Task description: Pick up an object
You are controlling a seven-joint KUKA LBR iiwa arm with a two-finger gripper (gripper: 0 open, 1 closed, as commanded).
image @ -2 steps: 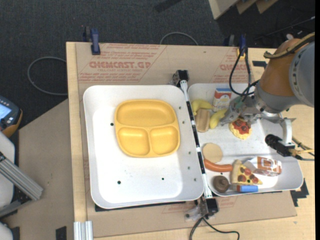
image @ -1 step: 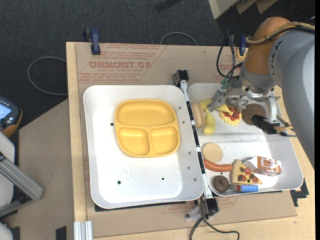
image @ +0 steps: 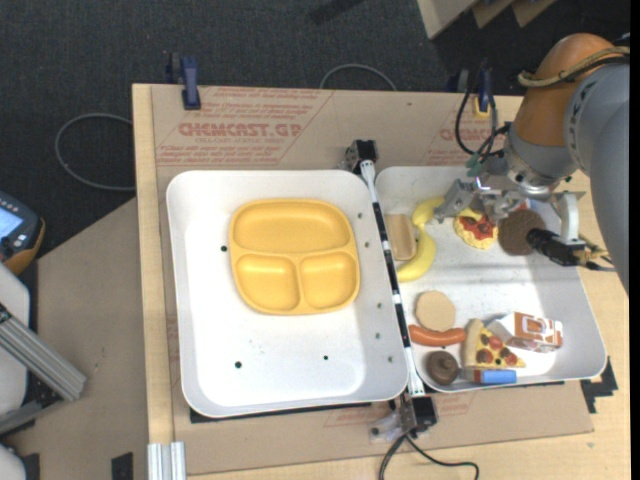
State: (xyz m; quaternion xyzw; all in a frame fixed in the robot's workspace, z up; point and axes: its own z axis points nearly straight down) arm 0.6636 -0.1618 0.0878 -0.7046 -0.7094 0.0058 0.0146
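My gripper (image: 480,200) hangs low over the back of the right bin (image: 560,298), below the arm's orange band (image: 552,108). Just under it lies a small yellow and red toy food (image: 474,230), partly covered by the gripper. A brown round piece (image: 516,234) lies to its right, and a yellow banana (image: 424,250) curves to its left. I see nothing lifted off the bin floor.
The left bin (image: 200,348) holds a yellow divided plate (image: 295,253). In the right bin are a bread slice (image: 400,236), a tan round bun (image: 435,310), a sausage (image: 436,336), a chocolate donut (image: 442,367), a pizza slice (image: 490,348) and a small carton (image: 538,330).
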